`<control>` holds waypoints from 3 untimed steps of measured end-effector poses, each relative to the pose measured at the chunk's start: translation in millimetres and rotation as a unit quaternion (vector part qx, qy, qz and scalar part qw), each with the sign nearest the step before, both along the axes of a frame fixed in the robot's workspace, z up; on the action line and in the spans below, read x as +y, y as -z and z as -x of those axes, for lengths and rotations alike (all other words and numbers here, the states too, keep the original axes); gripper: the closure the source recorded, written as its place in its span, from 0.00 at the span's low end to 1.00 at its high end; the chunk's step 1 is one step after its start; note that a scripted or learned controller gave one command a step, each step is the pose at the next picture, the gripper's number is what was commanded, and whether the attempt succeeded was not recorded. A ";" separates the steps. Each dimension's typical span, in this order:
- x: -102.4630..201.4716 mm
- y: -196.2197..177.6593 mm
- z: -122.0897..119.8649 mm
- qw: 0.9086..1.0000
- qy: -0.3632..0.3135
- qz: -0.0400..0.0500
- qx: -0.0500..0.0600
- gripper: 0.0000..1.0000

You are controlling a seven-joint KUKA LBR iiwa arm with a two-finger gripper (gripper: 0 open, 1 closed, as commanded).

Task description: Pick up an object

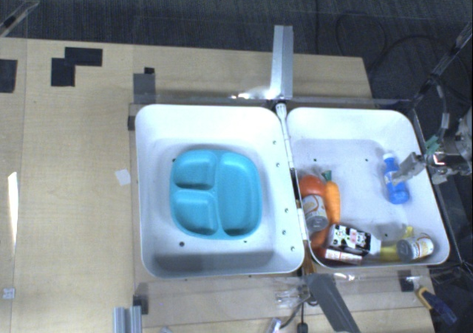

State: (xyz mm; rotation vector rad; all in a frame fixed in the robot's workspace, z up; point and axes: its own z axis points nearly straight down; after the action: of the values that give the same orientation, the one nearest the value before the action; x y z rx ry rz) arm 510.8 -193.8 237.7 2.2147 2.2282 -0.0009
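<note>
Two shallow white bins sit side by side on the wooden bench [66,198]. The left bin [151,139], well away from the gripper on its far side, holds one thing: a light-blue divided plate [216,191] with three compartments, lying flat at the bin's middle. The right bin [355,139], the one the gripper reaches over, carries the clutter. Along its left wall, across the bin from the gripper, an orange carrot-shaped toy [333,201] with a green top lies beside a small grey can [315,212], the two touching. Toward the near rim, below and left of the gripper, a black-and-white printed box [347,240] lies flat, and just beside it a small bottle with a yellow body and dark cap [411,248] rests in the bin's near right corner. A blue bottle [395,177] lies just beside the gripper [411,167], on its left. The arm enters at the right edge of the view, with little of it visible, and its grey finger [406,170] slants toward the blue bottle; contact is unclear. Whether the fingers are spread or closed cannot be told, and nothing is seen between them.
</note>
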 end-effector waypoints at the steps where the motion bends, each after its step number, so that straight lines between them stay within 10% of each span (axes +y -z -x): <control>1: -9.0 142.4 -0.3 0.997 0.072 -0.001 -0.002 0.00; 2: 14.2 149.5 -30.6 0.999 0.040 0.001 -0.006 0.00; 3: 16.0 140.4 -33.6 0.999 0.038 0.000 -0.008 1.00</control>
State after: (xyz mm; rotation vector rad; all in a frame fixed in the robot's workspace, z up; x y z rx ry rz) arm 544.4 -177.8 97.3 2.2893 2.1351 0.0159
